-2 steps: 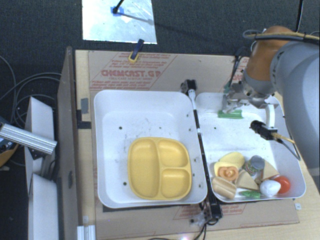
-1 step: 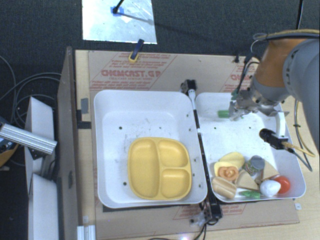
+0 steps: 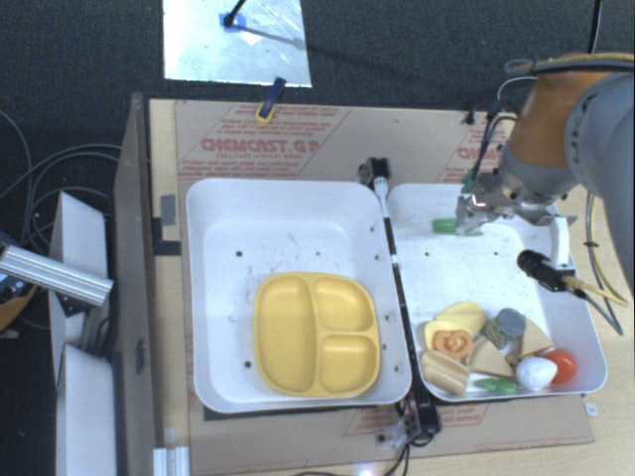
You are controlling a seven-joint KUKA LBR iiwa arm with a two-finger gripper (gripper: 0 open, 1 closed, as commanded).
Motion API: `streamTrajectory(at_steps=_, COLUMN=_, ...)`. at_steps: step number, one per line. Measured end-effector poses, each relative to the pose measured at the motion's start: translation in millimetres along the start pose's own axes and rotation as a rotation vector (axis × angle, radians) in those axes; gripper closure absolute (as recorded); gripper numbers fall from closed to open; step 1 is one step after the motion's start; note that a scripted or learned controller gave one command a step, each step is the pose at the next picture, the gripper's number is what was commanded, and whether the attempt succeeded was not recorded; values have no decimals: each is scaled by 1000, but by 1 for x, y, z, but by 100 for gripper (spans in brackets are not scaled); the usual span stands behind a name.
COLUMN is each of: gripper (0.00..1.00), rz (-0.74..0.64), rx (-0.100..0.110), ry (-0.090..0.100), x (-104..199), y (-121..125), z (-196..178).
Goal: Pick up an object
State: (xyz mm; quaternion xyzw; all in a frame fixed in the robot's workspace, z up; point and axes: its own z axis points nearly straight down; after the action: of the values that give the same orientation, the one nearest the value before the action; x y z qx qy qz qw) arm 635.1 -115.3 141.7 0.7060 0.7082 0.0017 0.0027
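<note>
Arm in from right, wrist bent down, claw (image 3: 470, 216) low near bin's far end.

Grey arm (image 3: 595, 117), orange wrist band (image 3: 541, 127)

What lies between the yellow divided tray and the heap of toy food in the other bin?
In the camera view, the two bins' adjoining white walls run between the yellow divided tray and the toy food heap, with a dark strip along the join.

Red print on the brown cardboard sheet (image 3: 288, 139) lining the desk beneath the two white bins, reading roughly "CHEMCAST", with trailing characters and smaller lines below too blurred to make out; a partial repeat shows near the upper right corner.
</note>
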Motion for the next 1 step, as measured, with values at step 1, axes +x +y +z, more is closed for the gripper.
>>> streamTrajectory(at_steps=1, gripper=100, rz=-2, rx=-3, ry=0, x=0, y=1, z=-11)
